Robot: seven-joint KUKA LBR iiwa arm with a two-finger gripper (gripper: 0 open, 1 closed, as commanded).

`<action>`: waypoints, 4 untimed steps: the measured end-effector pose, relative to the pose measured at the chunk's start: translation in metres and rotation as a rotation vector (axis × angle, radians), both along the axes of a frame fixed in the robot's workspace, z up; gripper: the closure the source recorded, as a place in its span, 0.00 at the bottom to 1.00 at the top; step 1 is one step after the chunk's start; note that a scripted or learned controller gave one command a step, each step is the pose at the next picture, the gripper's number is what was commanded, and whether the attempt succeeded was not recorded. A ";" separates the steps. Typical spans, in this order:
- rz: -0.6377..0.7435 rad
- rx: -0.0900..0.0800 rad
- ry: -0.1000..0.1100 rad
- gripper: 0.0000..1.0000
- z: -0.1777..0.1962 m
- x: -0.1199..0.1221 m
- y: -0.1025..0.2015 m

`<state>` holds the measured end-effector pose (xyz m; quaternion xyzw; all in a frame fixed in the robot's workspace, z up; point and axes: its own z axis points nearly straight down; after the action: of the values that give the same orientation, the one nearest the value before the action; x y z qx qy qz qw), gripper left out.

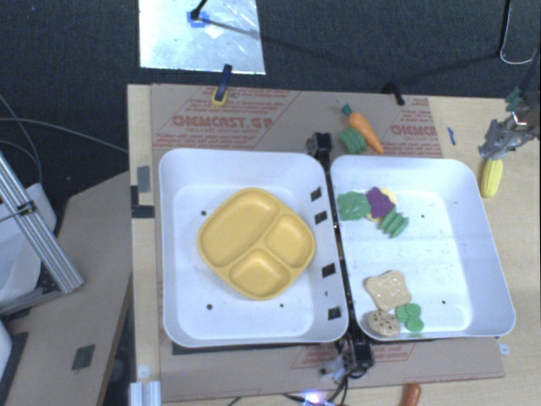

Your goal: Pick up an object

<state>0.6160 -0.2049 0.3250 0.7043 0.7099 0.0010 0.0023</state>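
Hovering at the far right edge, the gripper sits outside the bins, just above a yellow corn lying on the bench beside the right bin; whether its fingers are open or closed cannot be told from this angle, and nothing is visibly held.

Candidates to pick lie mostly in the right bin: a leaf, purple grapes and green beans clustered at its far left, and toast, a cookie and a green piece at the near left. A carrot rests on the cardboard beyond the bins. The left bin holds a yellow tray.

The corn looks the nearest target, judging by position. A good grasp would likely mean descending straight over its middle, closing across its narrow width rather than its length. Crowded flat pieces such as the leaf and grapes would probably be harder to separate cleanly.
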 end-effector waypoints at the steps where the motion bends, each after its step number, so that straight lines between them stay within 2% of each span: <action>1: -0.011 0.006 0.016 1.00 -0.087 -0.096 -0.002; 2: -0.003 0.000 -0.001 1.00 -0.071 -0.090 -0.002; 3: -0.001 0.000 -0.002 1.00 -0.073 -0.039 -0.001; 4: -0.012 0.003 0.009 1.00 -0.088 -0.134 0.000</action>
<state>0.4823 -0.2053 0.2374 0.7085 0.7057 -0.0012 -0.0022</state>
